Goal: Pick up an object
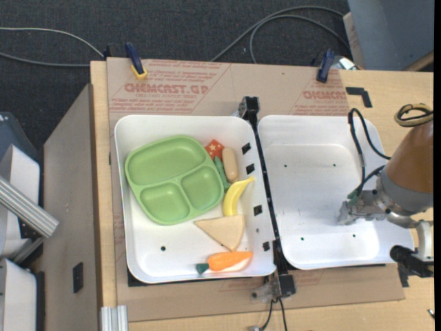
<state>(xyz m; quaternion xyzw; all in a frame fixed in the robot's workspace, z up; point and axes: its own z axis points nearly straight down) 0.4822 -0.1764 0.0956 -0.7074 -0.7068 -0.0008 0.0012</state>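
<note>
two shallow white plastic bins side by side on a brown cardboard-covered bench (172,81): left bin (138,254) loaded with toy food, right bin (310,133) bare apart from the arm over its right edge. largest of the left bin's contents, a green three-compartment plastic plate (176,179), toward the far-left corner. next in size, a tan triangular wedge like a sandwich half (224,229) toward the near edge, then an orange toy carrot with a green tip (227,261) hard by the near edge, a yellow toy banana (236,195) by the right wall, a small hot dog in a bun (229,164) and a tiny red piece (214,147) beside the plate's far-right rim. grey gripper (351,211) low over the right bin near its right edge, nothing visibly in it; cannot tell how the end effector is set. step in hand judged as the approach, no pick yet made. next move likely calls for crossing the divider to the left bin, choosing a piece standing free of neighbours, such as the carrot, and descending squarely over it.
</note>
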